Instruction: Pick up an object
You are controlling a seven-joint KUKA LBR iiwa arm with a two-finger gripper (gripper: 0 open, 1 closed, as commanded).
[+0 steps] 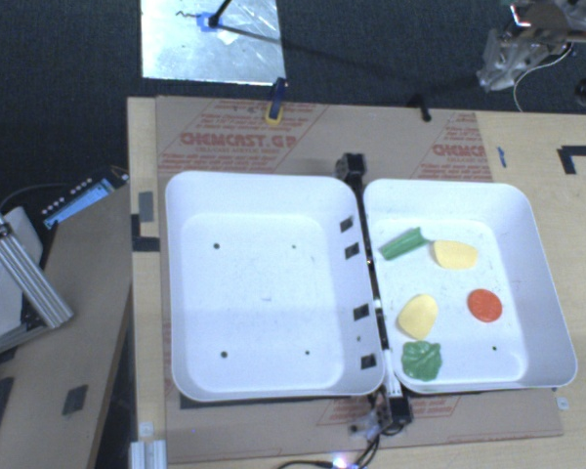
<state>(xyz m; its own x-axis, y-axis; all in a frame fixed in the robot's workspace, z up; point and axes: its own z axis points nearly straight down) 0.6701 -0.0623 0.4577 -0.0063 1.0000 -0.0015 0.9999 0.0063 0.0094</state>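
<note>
The right bin (545, 291) holds several small items. A long green piece (402, 243) lies near its left wall, with a yellow piece (455, 254) just to its right. Below them are an orange-red disc (484, 305), a second yellow piece (417, 315) and a lumpy green piece (421, 360) in the front left corner. My gripper (499, 64) hangs high at the top right of the view, beyond the bench's far edge and well away from both bins. Nothing shows in its grasp.
The left bin (190, 262) sits beside the right one, joined by a black hinge strip (363, 281). A shiny metal sheet (211, 27) lies on the floor past the bench. An aluminium frame (20, 272) stands at the left edge.
</note>
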